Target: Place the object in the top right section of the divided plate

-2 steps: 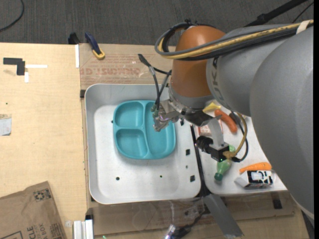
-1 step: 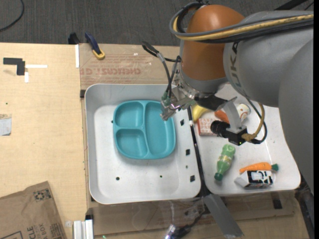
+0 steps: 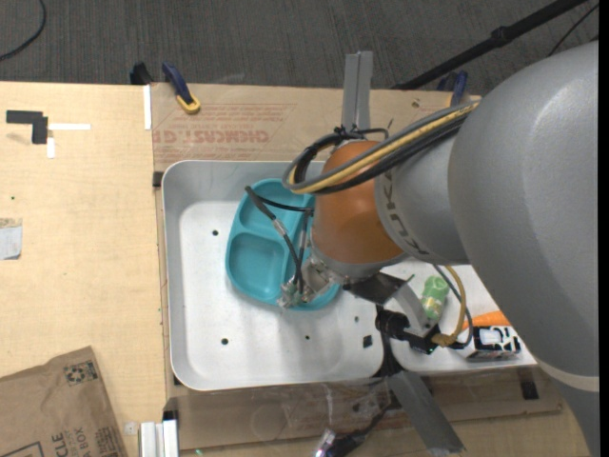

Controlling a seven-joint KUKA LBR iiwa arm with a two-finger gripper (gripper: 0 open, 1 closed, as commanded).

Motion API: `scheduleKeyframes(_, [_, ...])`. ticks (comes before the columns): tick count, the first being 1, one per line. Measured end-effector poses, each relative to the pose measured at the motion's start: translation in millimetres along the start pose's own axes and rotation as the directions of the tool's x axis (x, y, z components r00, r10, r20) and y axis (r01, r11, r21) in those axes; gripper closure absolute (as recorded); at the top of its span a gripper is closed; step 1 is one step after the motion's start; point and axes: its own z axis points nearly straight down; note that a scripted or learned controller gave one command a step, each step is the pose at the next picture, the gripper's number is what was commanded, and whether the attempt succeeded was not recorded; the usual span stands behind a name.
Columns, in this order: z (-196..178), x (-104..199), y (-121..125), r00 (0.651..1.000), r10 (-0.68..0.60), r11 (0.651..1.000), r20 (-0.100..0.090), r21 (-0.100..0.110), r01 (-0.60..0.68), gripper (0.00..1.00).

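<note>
Item: divided plate [image 3: 255, 250], teal, lying in the left white bin [image 3: 195, 284], toward that bin's upper right part. Its long axis runs on a slant from upper right to lower left. Two compartments show: a larger one at the left [image 3: 252, 260] and a smaller one above it [image 3: 271, 203]; the plate's right side is hidden under the arm, so the top right section cannot be made out with certainty.

Item: the object to be placed. Not identifiable with confidence. A small pale green thing [image 3: 434, 296] lies in the right bin [image 3: 476, 350], beside an orange-and-black item [image 3: 495, 336]; whether either is the task's object cannot be told.

Item: gripper [image 3: 300, 293], directly over the plate's lower right rim, at or very near its surface; contact cannot be confirmed. Metal parts and wires crowd the tip, and whether it is released, clenched or grasping anything cannot be told. No object is seen in it.

Item: arm, grey with orange band [image 3: 352, 212], reaching in from the right and covering much of the plate's right half.

Judgement: the gripper stands low on the plate, so the target section lies up from it, under the wrist
</note>
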Motion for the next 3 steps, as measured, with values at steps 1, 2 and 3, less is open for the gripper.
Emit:
scheduleKeyframes(1, [-25.5,16.9,-27.5,0.999,-0.034,0.999,-0.007,0.015,0.034,1.0])
scheduleKeyframes(2, [-68.2,11.1,-14.5,1.0,0.006,1.0,-0.006,0.014,-0.006,1.0])
scheduleKeyframes(3, [-3.7,11.5,63.5,0.998,0.069,0.997,-0.005,0.016,-0.069,1.0])
